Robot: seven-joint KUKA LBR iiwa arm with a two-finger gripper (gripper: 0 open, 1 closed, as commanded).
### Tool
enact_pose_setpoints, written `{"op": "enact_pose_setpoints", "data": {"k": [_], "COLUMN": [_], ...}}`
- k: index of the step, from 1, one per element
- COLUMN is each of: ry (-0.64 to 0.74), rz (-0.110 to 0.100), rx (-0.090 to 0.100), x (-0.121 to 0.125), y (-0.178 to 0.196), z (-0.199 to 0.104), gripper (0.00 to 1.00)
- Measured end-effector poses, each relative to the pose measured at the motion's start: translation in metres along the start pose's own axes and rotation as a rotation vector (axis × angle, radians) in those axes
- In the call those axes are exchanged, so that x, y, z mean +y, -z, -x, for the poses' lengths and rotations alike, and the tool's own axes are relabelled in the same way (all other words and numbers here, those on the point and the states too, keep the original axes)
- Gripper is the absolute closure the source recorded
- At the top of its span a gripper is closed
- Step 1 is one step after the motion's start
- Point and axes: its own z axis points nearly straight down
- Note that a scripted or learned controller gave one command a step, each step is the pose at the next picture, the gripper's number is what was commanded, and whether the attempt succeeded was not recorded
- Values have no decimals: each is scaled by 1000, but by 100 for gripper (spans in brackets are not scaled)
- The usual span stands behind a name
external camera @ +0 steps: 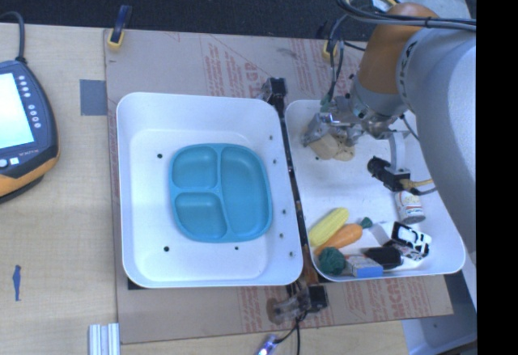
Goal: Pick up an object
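Working at the approach step of the pick: hanging the hand (328, 128) low over a pale tan lump (340, 150) in the far left corner of the right bin (356, 196), either touching it or just above it, impossible to tell which. Not being able to tell the hand's opening, wide or narrow, nor seeing anything gripped. Noting the other candidates bunched along the near edge of the same bin: a yellow corn-like piece (328, 226) touching an orange carrot (346, 235), a green piece (332, 263) at the near left corner, a black-and-white item (413, 242) toward the near right corner, and a small bottle (410, 206) just beyond it by the right edge. Seeing, in the left bin (146, 183) on the desk (65, 224), a blue divided plate (220, 192) at the middle. Judging the next move as calling for settling squarely around the tan lump, closing firmly, then lifting straight up, clear of the bin's far wall and left wall.
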Motion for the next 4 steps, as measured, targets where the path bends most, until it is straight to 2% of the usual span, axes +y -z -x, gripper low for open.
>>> {"op": "enact_pose_setpoints", "data": {"k": [4], "ry": [3], "rz": [-3], "rx": [1], "x": [0], "y": [0], "z": [0], "gripper": [0]}}
